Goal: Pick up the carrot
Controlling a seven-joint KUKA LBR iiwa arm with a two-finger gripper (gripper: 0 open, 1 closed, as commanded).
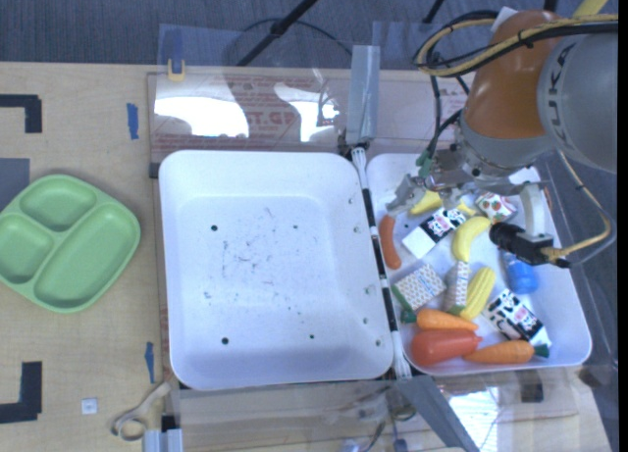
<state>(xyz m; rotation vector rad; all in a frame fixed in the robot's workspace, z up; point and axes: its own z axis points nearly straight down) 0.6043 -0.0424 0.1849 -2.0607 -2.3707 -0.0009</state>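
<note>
An orange carrot (506, 351) lies along the front edge of the right bin (579, 327), pointing left. A second, shorter orange piece (446, 321) rests just behind it, above a red pepper-like toy (442, 346). My gripper (424, 186) hangs over the back left part of the right bin, well behind both orange pieces. It is just above a small yellow piece (428, 204). The arm's orange band (505, 77) and grey body rise behind it to the right.
The right bin is crowded: a banana (470, 234), corn (479, 288), a red sausage (391, 242), a blue piece (522, 277), black-and-white packets (514, 317) and a checkered block (421, 286). The left bin (196, 185) adjoins it. A green divided plate (64, 241) sits far left.
</note>
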